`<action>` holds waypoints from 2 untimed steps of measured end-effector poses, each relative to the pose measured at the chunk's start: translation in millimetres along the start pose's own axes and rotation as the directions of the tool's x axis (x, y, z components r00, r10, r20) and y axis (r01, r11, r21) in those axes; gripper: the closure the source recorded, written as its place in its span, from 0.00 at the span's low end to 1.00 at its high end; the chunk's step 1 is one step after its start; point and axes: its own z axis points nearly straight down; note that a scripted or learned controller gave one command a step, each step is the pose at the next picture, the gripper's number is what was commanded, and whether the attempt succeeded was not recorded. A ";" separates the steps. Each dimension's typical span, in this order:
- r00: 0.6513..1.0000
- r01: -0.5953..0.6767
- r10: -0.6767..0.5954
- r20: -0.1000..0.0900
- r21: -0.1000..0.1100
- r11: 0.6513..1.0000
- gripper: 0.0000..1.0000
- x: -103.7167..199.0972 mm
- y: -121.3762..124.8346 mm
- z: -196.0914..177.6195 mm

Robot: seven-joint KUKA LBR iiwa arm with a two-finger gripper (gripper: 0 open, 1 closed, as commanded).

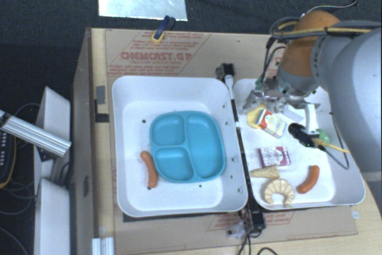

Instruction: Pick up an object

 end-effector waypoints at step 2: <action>1.000 -0.001 0.001 0.000 -0.001 1.000 1.00 -26.5 -1.3 -28.2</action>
